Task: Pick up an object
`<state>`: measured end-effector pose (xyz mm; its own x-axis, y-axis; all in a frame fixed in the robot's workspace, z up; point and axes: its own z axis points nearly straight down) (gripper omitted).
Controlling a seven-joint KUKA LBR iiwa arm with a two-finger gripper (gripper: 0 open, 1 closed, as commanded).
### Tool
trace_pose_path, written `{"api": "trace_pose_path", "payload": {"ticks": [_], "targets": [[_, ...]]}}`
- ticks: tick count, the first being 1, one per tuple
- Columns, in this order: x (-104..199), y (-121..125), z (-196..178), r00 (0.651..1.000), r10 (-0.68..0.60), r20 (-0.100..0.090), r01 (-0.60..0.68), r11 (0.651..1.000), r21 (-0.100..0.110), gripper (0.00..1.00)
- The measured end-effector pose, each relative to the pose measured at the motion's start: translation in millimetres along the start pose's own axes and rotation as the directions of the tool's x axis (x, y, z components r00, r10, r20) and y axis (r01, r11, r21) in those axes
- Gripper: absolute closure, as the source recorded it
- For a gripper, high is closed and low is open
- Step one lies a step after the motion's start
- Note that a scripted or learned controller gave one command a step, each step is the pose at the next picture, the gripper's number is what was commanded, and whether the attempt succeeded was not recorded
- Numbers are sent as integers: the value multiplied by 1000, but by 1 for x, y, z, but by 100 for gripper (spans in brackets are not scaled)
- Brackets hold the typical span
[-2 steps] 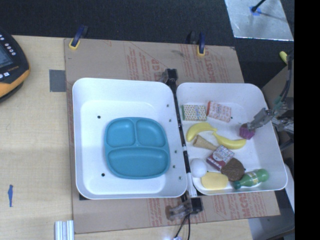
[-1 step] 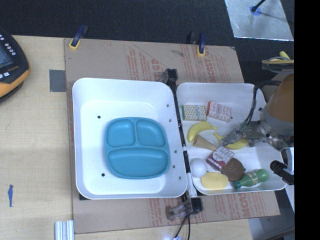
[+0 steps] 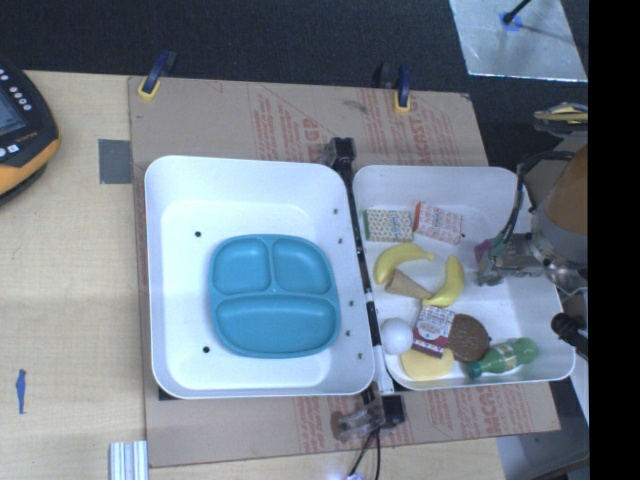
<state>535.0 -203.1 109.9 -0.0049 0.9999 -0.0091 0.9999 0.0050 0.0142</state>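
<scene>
I'm hovering pincer (image 3: 497, 261) over right bin (image 3: 440, 175), can't tell its state; crowded bananas (image 3: 447, 280) are risking a glancing miss.

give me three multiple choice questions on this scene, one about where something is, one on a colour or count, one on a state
1. Where does the divided plate lie?
A. in the left bin
B. in the right bin
C. on the cardboard outside both bins

2. How many bananas lie in the right bin?
A. none
B. two
C. five

3. How does the green bottle sit?
A. upright in the bin's middle
B. on its side at the near right corner
C. on top of the plate

Answers:
1. A: the blue plate rests alone on the floor of the left bin.
2. B: two yellow bananas lie around a cone-shaped piece in the right bin.
3. B: the green bottle lies flat beside the brown cookie.
</scene>
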Motion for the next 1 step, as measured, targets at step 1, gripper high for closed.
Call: {"api": "trace_pose_path", "payload": {"ticks": [1], "targets": [[0, 0, 1, 1000, -1, 0, 1, 1000, 2, 0]]}}
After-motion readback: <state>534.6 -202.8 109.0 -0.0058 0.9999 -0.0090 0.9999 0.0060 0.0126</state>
